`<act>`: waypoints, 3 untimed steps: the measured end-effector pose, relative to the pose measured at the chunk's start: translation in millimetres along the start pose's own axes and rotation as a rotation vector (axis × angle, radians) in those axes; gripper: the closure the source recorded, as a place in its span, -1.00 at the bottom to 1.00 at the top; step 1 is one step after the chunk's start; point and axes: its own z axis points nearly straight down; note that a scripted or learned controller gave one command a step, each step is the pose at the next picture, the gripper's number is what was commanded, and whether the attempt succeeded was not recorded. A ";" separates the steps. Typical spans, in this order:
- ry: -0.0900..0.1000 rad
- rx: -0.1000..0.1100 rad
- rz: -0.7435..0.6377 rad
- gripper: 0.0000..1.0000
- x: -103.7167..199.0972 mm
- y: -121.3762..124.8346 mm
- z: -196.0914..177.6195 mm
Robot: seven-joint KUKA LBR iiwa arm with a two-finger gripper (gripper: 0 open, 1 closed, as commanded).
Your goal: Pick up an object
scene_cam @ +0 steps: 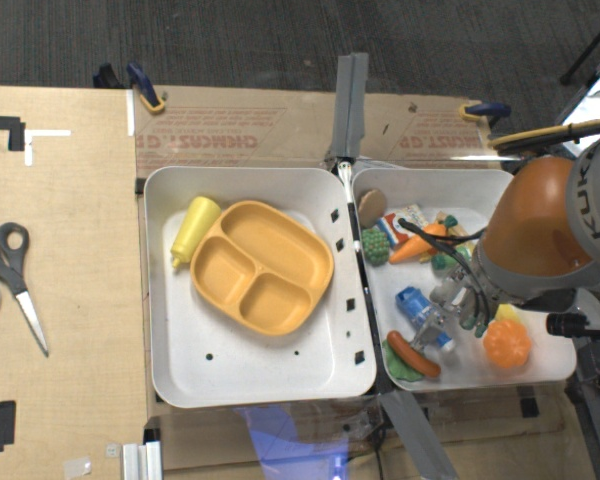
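The right bin (555, 368) holds a jumble of toy items. A blue object (413, 302) lies near its middle, and my gripper (450, 310) hangs low right beside it, on its right side. Under the gripper, toward the front rim, a red sausage (412, 354) rests on a green piece (404, 369). An orange ball (506, 343) sits at the front right. An orange carrot (417, 249), a green knobbly toy (377, 245) and a brown item (371, 204) lie at the back left of this bin. The orange wrist band (535, 218) hides the bin's right part.
In the left bin (170, 358) sit a yellow divided plate (263, 265) and a yellow bottle (193, 228). Scissors (18, 278) lie on the bench at far left. A grey bar (349, 108) runs back from the seam between the bins.
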 end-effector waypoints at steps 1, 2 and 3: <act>-0.004 -0.001 -0.002 -1.00 -58.2 44.6 -1.9; -0.008 -0.001 -0.006 1.00 -58.9 45.4 -11.7; -0.003 -0.002 0.048 1.00 -33.8 96.5 -101.3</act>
